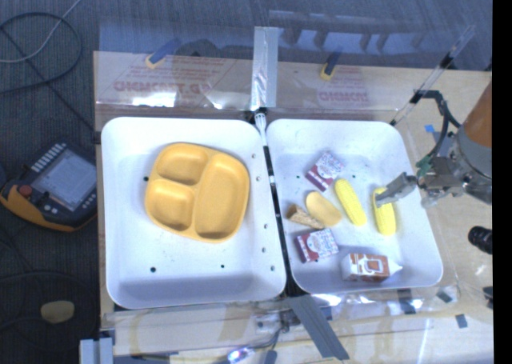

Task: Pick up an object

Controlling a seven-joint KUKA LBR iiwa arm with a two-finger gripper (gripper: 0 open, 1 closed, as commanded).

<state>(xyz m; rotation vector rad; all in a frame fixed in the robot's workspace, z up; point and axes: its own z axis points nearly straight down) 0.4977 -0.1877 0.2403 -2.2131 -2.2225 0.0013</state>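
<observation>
The right bin point(416, 270) holds several small items. A red and white packet point(327, 168) lies at the back, and a similar one point(317, 244) lies nearer the front. A yellow oblong piece point(350, 200) lies in the middle. A shorter yellow piece point(385, 214) lies to its right. A pale yellow wedge point(323, 209) touches a brown bit point(300, 215). A white and orange carton point(368, 266) lies at the front. My gripper point(398, 188) reaches in from the right, just above the shorter yellow piece, and I see nothing held in it.
The left bin point(128, 274) holds a yellow divided plate point(197, 191). A raised rim point(272, 194) separates the two bins. A clear panel point(256, 82) stands behind them. A teach pendant point(50, 186) lies on the floor at the left.
</observation>
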